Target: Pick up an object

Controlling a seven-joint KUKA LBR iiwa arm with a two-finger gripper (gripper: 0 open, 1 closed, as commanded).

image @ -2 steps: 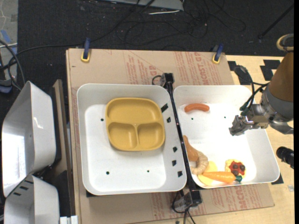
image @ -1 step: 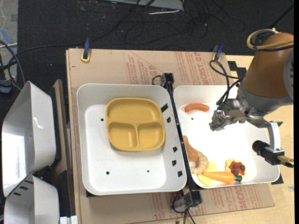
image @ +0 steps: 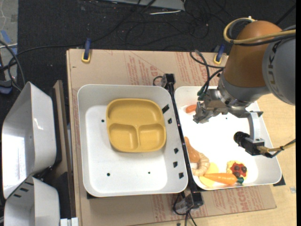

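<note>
hidden: small orange-red piece (image: 190, 108) in right bin (image: 263, 140) partly covered by gripper (image: 203, 115); can't tell what it is. Arm (image: 256, 55) blocks bin's far rim.
fingers: dark, pointing down over right bin's far-left part, just beside the orange-red piece. Too dark/small to tell how far open; nothing seen between them.
task things: carrot (image: 220, 177), pale shrimp-like toy (image: 201, 163), yellow toy w/ red & green bits (image: 236, 168), all at near edge of right bin, well apart from gripper.
left bin (image: 94, 173): yellow divided plate (image: 136, 125), 3 compartments.
desk (image: 127, 67): brown board, two clamps at far edge.
room: dark floor, cables; white tubs at left.
</note>
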